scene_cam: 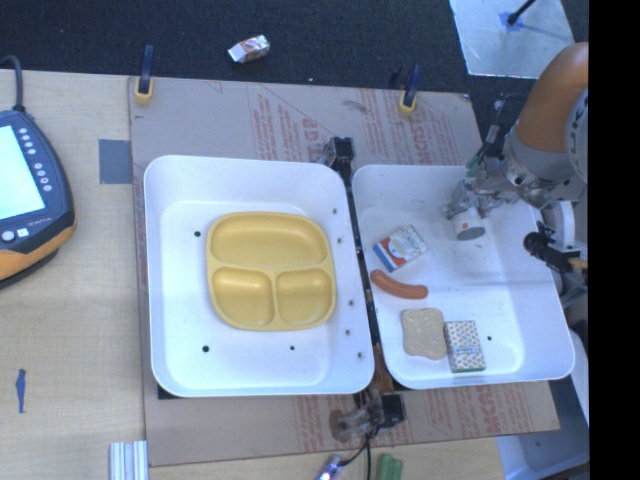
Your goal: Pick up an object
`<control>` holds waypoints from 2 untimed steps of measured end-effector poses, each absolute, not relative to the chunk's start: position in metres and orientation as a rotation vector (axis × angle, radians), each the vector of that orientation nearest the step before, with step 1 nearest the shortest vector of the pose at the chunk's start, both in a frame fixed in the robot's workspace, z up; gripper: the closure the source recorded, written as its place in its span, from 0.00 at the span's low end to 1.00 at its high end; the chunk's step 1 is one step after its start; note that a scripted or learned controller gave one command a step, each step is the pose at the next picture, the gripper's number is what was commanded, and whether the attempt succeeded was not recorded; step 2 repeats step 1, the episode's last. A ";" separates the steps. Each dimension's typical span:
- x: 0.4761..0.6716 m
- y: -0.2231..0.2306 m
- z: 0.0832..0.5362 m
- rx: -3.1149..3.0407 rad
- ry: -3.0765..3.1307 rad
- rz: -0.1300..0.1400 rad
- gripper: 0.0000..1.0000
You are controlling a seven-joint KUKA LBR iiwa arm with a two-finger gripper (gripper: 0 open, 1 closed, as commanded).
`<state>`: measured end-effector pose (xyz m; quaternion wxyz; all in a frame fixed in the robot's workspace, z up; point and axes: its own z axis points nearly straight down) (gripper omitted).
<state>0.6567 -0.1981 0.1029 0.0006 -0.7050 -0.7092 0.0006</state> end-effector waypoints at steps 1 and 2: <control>0.656 -0.116 0.095 -2.213 -2.227 0.005 1.00; 0.656 -0.116 0.095 -2.213 -2.227 0.005 1.00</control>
